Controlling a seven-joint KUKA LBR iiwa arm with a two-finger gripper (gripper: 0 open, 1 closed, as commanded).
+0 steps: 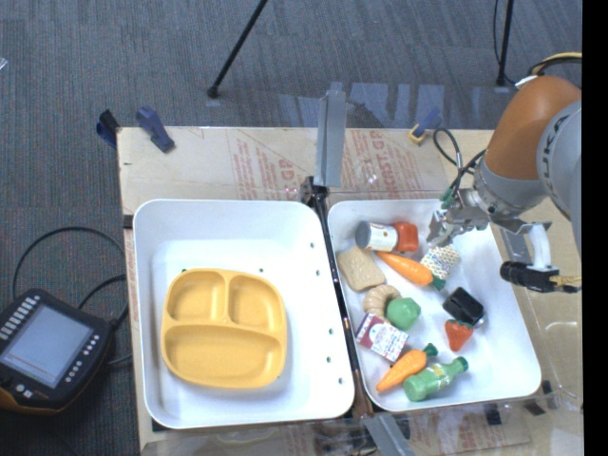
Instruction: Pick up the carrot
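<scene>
right bin: gripper partly hides carrot.

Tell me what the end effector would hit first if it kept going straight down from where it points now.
Most likely the green leafy end of the upper carrot, lying just below the end effector in the right bin. Depth is unclear from this slanted view.

Floor: dark grey carpet, faint diagonal weave. Counter: brown board with red print, its far edge bearing blue clamp at left, second clamp at right. Grey post upright at counter's middle. Two black stand legs slanting across carpet behind. Pendant with grey screen on floor at left, black cable looping from it. Light even, soft shadows.
</scene>
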